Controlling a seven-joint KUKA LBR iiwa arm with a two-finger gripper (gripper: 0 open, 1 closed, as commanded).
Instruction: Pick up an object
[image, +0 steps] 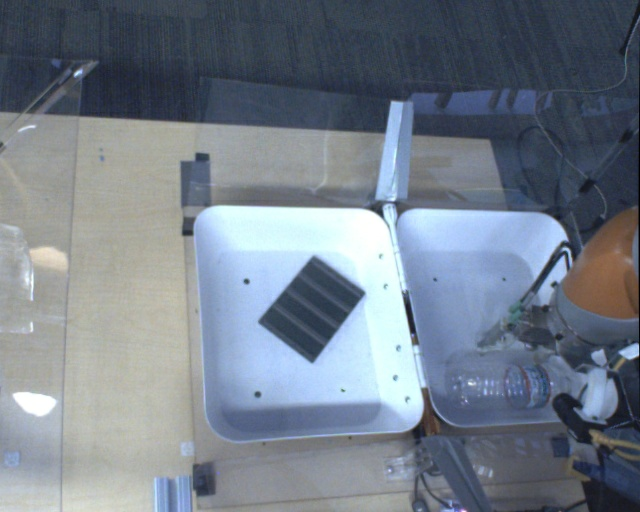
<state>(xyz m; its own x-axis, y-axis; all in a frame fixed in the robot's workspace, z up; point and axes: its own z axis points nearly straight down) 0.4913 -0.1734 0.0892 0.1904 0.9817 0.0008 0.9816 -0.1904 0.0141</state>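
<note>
A clear plastic bottle (497, 386) lies on its side along the front wall of the right bin (470, 235). My gripper (505, 332) hangs low in that bin, just above and behind the bottle, at the end of the arm with the orange band (605, 280). Nothing can be seen held in it. A dark grey ribbed rectangular pad (312, 308) lies flat and turned diagonally in the middle of the left bin (205, 330).
A grey upright bar (395, 150) stands at the back where the two bins meet. Cables and fittings (590, 430) crowd the bench's front right corner. A clear plastic sheet (40, 280) covers the wooden bench at the left.
</note>
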